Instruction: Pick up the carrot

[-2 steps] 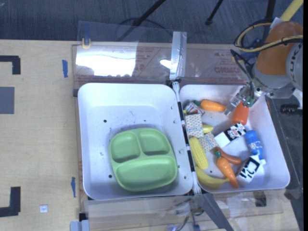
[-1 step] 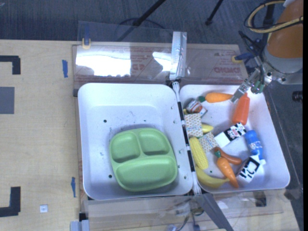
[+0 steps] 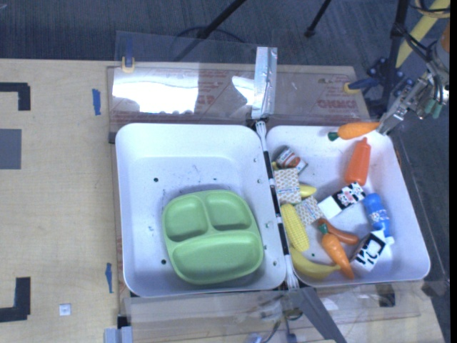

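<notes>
Right off the jaw tips, on their camera-left side, sits the carrot (image 3: 357, 129), up at the far rim of the right bin (image 3: 410, 213). Its long axis runs almost level across the view, pointing straight away from the gripper (image 3: 391, 120). The thick orange end is nearest the jaws and the small green stalk end is farthest out. Thick end and jaw tips look to be touching, or as good as. From this slant I cannot tell whether the jaws are apart or closed, nor whether the carrot is actually between them. So I'd call it a grasp in question, not a grasp made.

It's a short, smooth carrot, bright orange, tapering a little toward the dark green cap, and probably a plastic toy.

Working outward: below the jaws and toward the camera, an orange bottle (image 3: 358, 161) stands close under the carrot, similar in colour and easy to confuse with it. Farther down from the jaws, a second carrot-like piece (image 3: 337, 252) lies among a banana (image 3: 314, 264), a corn cob (image 3: 294, 227) and a blue bottle (image 3: 376, 213). Well away across the divider, the left bin (image 3: 143, 156) holds a green divided plate (image 3: 212, 236).
</notes>
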